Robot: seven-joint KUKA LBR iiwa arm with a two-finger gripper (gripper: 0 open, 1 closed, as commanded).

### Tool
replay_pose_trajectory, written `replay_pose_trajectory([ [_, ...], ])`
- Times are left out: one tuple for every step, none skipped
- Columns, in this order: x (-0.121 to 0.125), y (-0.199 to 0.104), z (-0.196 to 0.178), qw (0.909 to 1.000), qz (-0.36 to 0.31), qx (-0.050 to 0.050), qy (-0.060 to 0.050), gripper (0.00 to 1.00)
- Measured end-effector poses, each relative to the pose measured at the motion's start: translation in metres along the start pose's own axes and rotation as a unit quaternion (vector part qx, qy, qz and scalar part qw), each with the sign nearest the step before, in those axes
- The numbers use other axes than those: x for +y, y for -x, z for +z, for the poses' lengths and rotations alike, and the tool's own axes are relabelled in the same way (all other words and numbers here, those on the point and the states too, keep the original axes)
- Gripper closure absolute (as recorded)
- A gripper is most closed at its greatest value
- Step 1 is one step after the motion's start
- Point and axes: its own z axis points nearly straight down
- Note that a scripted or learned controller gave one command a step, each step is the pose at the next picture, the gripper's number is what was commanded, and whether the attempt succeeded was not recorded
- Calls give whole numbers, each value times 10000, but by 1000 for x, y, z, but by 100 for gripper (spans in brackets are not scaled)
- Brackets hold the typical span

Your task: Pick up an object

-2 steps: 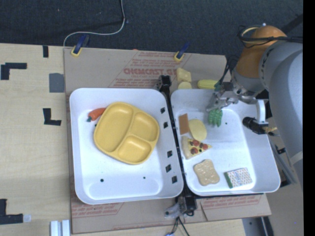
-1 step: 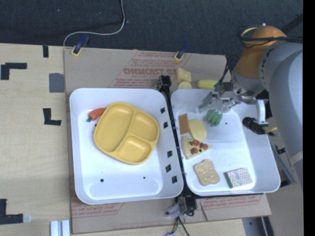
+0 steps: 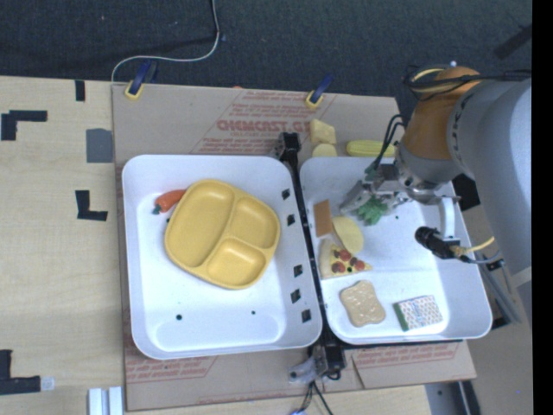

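in right bin [image 3: 467,314], claw [image 3: 370,199] over green toy [image 3: 373,209]

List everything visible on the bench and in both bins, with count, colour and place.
Bins: 2, white, side by side on cardboard.
Divided plate: 1, yellow, left bin.
Carrot-like piece: 1, orange, left bin, at the plate's far-left edge.
Toast slice: 1, tan, right bin, near edge.
Pizza slice: 1, yellow with red dots, right bin.
Patterned packet: 1, pale with green edge, right bin's near-right corner.
Corn: 1, yellow, behind right bin.
Clamps: 2, blue and yellow, cardboard's far edge.
Green item: 1, right bin, at the gripper.
Gripper: 1, grey, over right bin.
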Motion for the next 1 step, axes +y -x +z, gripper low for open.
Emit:
replay_pose_trajectory([
  [1, 1, -10, 10000, -2, 0, -1, 100],
])
